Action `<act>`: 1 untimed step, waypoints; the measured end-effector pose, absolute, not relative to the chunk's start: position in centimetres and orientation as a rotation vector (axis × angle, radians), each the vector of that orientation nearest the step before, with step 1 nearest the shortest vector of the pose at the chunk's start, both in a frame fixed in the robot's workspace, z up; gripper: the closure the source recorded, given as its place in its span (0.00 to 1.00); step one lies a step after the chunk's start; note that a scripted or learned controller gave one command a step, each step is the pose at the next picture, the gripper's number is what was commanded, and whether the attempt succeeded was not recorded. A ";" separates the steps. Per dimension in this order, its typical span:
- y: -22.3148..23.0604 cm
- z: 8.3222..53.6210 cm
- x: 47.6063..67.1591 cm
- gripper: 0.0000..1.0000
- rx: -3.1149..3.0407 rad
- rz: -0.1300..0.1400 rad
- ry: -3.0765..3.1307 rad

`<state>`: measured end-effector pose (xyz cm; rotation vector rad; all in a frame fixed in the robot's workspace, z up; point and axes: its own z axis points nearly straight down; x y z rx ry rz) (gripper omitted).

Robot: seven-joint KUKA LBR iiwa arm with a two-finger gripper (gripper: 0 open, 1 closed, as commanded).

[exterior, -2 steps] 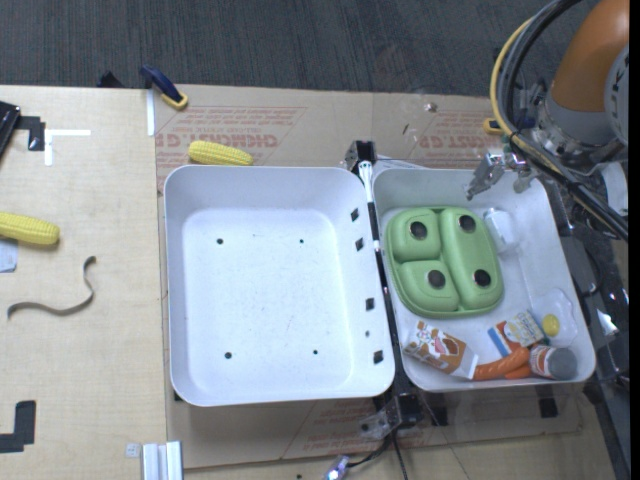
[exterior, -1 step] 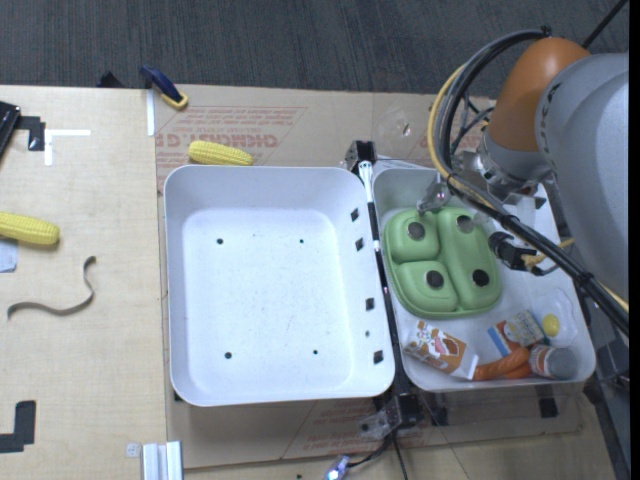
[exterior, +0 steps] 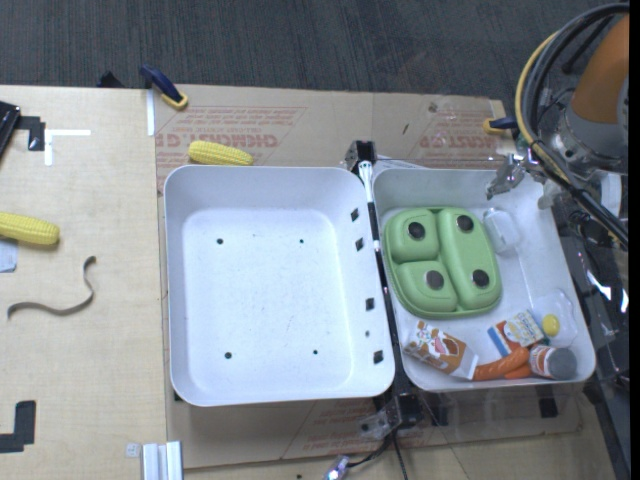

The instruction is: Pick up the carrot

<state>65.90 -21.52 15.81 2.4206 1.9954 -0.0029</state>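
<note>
1. The carrot (exterior: 503,366) lay on its side on the floor of the right bin (exterior: 540,230), at that bin's near edge, thick end toward the bin's right corner.
2. Just left of the carrot, touching or nearly so, sat a small printed carton (exterior: 438,349), tilted; a second small printed packet (exterior: 522,329) lay just behind the carrot.
3. At the carrot's thick end a grey, rounded thing (exterior: 558,361) rested against it — I could not make out what it was — and a little yellow piece (exterior: 550,324) sat just behind that.
4. A green four-lobed toy block (exterior: 442,258), with a dark hole in each lobe, took up the middle of the bin, behind the carrot and apart from it.
5. The arm (exterior: 598,98) stood over the bin's far right corner, well away from the carrot, orange band showing above grey metal and dark cables looping around it.
6. The gripper (exterior: 510,173) hung by the bin's far rim, well apart from the carrot; whether it was spread or closed I could not tell, and nothing showed between its tips.
7. The left bin (exterior: 180,298) sat well to the carrot's left — bare white floor with a few dark dots.
8. Farther left still, out on the bench, lay two corn cobs, one (exterior: 220,153) just behind the left bin and one (exterior: 28,230) at the bench's left edge.
</note>
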 end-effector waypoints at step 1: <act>-16.2 11.1 65.9 0.00 2.530 0.017 1.801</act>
